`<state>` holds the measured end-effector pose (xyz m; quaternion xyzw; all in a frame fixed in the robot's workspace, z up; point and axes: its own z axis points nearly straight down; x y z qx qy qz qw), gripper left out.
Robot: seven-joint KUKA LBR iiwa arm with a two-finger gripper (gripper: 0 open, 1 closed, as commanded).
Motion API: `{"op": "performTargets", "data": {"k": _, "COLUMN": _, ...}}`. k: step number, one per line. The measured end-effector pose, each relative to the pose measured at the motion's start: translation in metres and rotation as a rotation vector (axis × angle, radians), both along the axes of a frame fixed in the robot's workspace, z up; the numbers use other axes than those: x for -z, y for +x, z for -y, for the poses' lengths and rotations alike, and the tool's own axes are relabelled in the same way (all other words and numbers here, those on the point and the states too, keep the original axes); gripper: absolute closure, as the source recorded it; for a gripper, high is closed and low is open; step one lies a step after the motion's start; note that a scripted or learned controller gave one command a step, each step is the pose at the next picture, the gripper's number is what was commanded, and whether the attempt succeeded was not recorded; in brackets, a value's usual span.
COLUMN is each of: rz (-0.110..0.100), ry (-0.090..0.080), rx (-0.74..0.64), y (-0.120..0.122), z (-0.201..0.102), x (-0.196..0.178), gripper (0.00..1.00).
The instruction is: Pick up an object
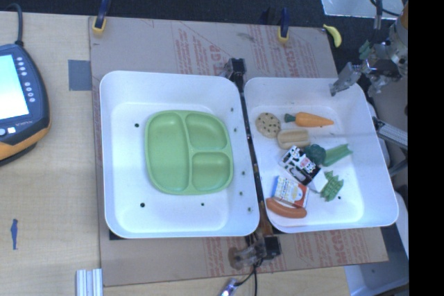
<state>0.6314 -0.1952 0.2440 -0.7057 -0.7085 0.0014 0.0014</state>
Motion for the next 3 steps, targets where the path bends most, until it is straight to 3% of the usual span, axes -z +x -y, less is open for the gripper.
{"op": "performTargets", "data": {"k": 1, "rz": -0.003, "ry": 0.001, "rx": -0.001, "y": 0.024, "z": -0.027, "x": 0.143, "gripper": 0.0}}
{"op": "performTargets", "data": {"k": 2, "rz": -0.001, "ry": -0.001, "rx": -0.004, "y": -0.016, "z": -0.065, "x": 0.153, "gripper": 0.0}}
{"op": "performTargets", "data": {"k": 3, "rz": 0.002, "ry": 0.0, "rx": 0.002, "y": 0.011, "z": -0.026, "x": 0.089, "gripper": 0.0}}
